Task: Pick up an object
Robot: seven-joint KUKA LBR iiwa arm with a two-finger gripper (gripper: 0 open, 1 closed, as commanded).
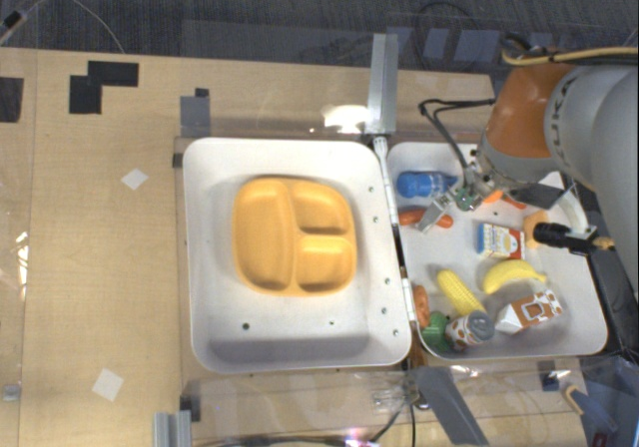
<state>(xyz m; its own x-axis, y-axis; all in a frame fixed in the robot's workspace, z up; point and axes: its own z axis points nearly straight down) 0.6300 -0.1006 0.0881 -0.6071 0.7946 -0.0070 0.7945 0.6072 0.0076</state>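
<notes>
Camera view: gripper [446, 204] low beside blue bottle [423, 183], finger state impossible to tell. Risk: slipping off bottle's rounded side, or nudging it against right bin's [589, 340] wall.

Arm [584, 126] cut by right edge; gripper [451, 201] fingers perhaps blurred.

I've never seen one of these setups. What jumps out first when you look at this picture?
Probably the yellow divided tray, sitting alone in the left bin. Next, the grey arm with its orange band reaching in from the right, above the right bin, which is crowded with toy food such as a banana and a blue bottle.
</notes>
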